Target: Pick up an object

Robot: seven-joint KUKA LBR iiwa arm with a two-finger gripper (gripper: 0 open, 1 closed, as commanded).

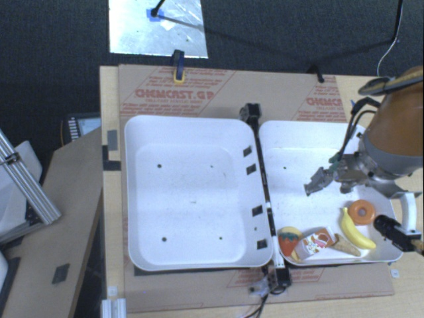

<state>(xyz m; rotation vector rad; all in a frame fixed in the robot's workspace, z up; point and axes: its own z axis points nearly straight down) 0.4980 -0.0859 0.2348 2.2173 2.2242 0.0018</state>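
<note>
My gripper [317, 181] hangs over the middle of the right bin [291, 141], reaching in from the right with nothing visibly in it. Along the bin's near edge lie a yellow banana [354, 230], an orange ring-shaped piece [362, 211], a round orange-red fruit [288, 240], a white and red packet [314, 242] and a tan wedge [346, 246]. The gripper is above and to the left of the banana and the ring, apart from all of them.
The left bin [192, 191] sits beside the right one, with a black divider strip [258, 177] between them. Both rest on a cardboard sheet [199, 91]. A metal plate [158, 18] lies on the dark floor behind the bench.
</note>
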